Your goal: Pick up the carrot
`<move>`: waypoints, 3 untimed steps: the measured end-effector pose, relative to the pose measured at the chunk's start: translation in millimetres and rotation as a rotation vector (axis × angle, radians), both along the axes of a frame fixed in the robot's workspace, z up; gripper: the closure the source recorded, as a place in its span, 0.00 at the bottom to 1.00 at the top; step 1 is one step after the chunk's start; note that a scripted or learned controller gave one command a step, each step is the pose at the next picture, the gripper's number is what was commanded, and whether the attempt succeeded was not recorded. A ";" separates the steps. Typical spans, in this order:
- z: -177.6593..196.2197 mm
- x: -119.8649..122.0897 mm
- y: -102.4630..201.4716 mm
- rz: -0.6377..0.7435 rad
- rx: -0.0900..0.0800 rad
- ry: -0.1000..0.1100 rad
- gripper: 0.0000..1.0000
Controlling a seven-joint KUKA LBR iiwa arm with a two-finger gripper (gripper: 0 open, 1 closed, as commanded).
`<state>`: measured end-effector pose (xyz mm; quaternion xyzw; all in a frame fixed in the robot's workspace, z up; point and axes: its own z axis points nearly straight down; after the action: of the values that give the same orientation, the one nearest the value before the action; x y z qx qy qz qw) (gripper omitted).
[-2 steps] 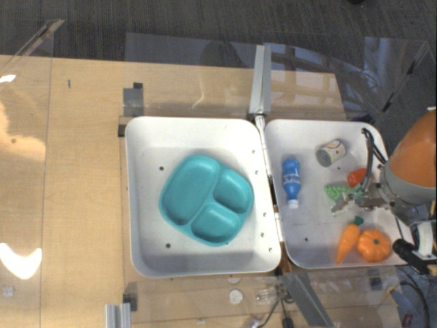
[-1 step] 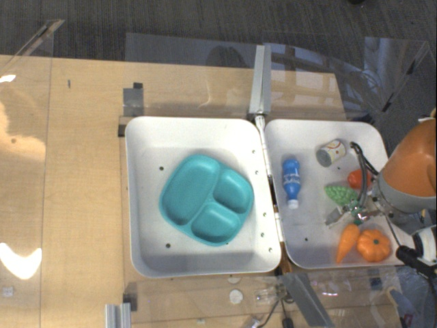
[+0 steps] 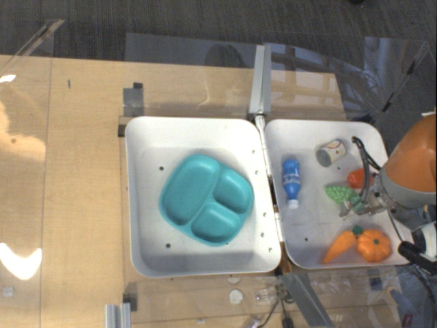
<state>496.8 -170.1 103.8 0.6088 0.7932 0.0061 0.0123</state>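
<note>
The carrot (image 3: 340, 247) was seen lying on the floor of the right bin (image 3: 307, 203), near its front edge, and nothing had yet been lifted; the task was judged to be at its start, with the approach, the grasp and the lift all left to do. The arm (image 3: 413, 166) was reaching in from the right, its orange band showing above the bin's right rim. The gripper (image 3: 358, 207) was placed low over the bin, next to a green item (image 3: 341, 195) and apart from the carrot, which lay nearer the front. Whether the gripper was wide or narrow could not be told, as its tip was small and tangled with cables. The carrot was seen as a short orange cone, its thin tip pointing to the front left and its green top touching, or nearly touching, a small pumpkin (image 3: 373, 245) to the right. A blue bottle (image 3: 291, 181), a can (image 3: 330, 153) and a red-orange item (image 3: 356, 178) were also in that bin. A teal tray (image 3: 207, 199) was lying in the left bin (image 3: 143, 203).
</note>
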 end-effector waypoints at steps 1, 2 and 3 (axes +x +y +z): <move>-0.1 -0.1 0.0 -0.001 0.000 0.000 0.00; -10.2 -7.1 10.5 -0.162 0.007 0.019 0.00; -12.6 -3.6 -16.4 -0.006 0.004 0.010 0.00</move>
<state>493.1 -186.5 91.2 0.6112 0.7914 0.0047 0.0070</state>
